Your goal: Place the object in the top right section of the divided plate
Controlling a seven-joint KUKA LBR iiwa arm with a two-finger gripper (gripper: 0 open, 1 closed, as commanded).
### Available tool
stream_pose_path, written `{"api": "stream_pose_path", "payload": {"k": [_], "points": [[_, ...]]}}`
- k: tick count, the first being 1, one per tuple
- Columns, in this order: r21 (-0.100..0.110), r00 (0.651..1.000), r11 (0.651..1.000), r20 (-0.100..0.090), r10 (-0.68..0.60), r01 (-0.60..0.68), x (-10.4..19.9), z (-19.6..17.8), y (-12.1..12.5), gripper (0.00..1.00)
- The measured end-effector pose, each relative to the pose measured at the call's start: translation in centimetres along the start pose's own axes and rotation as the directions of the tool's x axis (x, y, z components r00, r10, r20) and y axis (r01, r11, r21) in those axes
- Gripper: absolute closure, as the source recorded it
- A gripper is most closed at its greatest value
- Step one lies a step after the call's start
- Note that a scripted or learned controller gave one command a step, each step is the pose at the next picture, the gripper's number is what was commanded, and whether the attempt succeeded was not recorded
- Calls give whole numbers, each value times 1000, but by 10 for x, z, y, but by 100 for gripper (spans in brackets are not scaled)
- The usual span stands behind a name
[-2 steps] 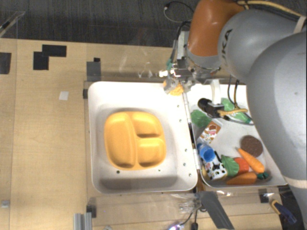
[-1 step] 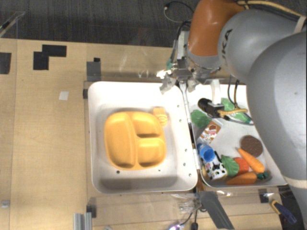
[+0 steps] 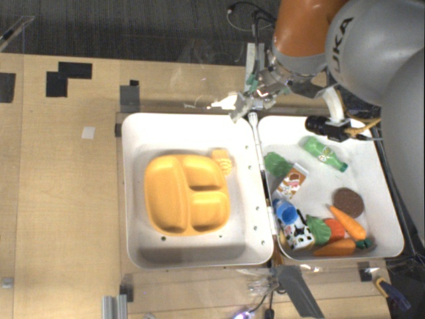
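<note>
Right bin point(image 3: 372, 175), contents: green bottle point(image 3: 324, 153) toward far wall; green vegetable point(image 3: 277, 163) and printed carton point(image 3: 291, 183) by left wall; blue cup point(image 3: 285, 212), cow-patterned box point(image 3: 303, 238), carrot point(image 3: 348, 223), second carrot point(image 3: 335, 247) clustered at near wall; brown disc point(image 3: 348, 202) just beyond.

- The arm point(image 3: 372, 38) is cut off by the top and right edges, and it hides the far right corner of the right bin point(image 3: 372, 171).
- The gripper point(image 3: 247, 108) is small and blurred.
- A small yellow thing point(image 3: 222, 161) sits at the plate point(image 3: 166, 205)'s far right corner. It is too small to identify, or to tell if it is inside the rim.
- A blue cup point(image 3: 285, 212), a black-and-white toy point(image 3: 302, 236) and a carrot point(image 3: 348, 223) overlap, partly hiding each other.
- The carton point(image 3: 290, 183)'s print is unreadable.
</note>
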State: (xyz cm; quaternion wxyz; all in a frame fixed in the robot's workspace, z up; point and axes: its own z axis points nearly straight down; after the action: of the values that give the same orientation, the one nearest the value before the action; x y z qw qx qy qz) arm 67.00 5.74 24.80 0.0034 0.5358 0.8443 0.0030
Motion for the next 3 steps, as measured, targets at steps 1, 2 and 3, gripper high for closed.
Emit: {"api": "stream_pose_path", "payload": {"k": [1, 2, 3], "points": [[-1, 922, 922, 1, -386, 386, -8, -37, -4, 0], [-9, 922, 922, 6, -387, 387, -7, -51, -1, 100], [2, 933, 933, -3, -360, 360, 91, 42, 7, 100]]}}
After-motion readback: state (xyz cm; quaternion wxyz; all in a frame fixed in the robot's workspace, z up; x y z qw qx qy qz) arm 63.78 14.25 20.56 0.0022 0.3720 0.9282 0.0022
